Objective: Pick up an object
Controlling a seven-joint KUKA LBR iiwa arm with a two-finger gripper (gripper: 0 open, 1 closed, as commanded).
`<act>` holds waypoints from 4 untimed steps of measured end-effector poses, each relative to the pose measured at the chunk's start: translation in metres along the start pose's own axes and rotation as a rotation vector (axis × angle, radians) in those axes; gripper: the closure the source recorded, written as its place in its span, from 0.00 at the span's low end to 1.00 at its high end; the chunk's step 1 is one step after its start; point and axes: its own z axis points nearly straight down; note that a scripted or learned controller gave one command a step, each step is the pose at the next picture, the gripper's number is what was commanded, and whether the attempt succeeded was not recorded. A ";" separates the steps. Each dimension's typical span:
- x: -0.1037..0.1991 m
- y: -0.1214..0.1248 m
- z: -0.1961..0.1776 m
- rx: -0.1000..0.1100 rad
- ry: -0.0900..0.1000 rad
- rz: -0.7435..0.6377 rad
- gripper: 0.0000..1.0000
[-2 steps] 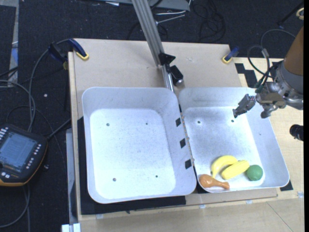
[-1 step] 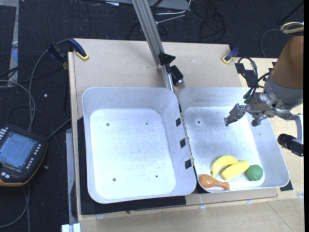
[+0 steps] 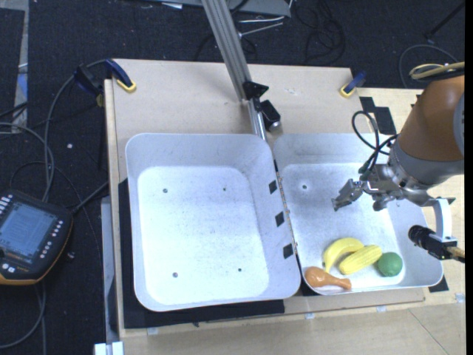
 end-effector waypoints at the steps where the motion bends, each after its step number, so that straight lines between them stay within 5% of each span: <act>1: 0.001 0.000 0.063 0.001 0.000 0.000 0.00; 2: 0.000 0.001 0.050 -0.005 -0.001 0.000 1.00; 4: 0.001 0.002 -0.054 -0.010 -0.002 0.000 1.00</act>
